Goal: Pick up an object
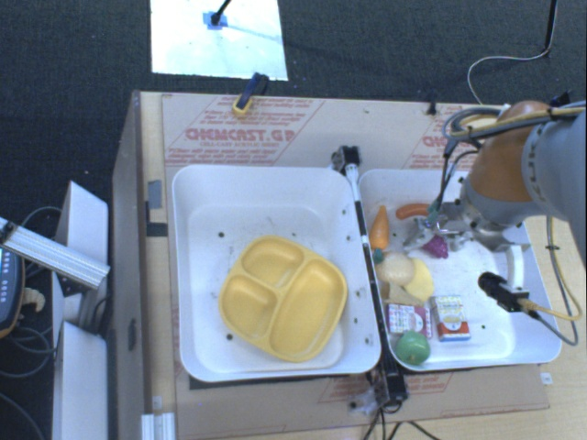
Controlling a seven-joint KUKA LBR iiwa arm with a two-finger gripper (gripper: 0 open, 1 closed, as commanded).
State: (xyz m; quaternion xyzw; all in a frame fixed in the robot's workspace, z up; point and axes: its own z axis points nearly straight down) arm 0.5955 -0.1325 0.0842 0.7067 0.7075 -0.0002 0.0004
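One purple toy point(438, 247) just beside claw point(427, 235).

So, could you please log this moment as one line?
claw: low in right bin | by purple item | grasp: unclear | yellow tray: left bin

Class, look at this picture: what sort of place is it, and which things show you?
Probably a robot test bench in a lab: a grey arm reaches over two white bins, toy food lies in the right bin, and loose cables run across the floor.
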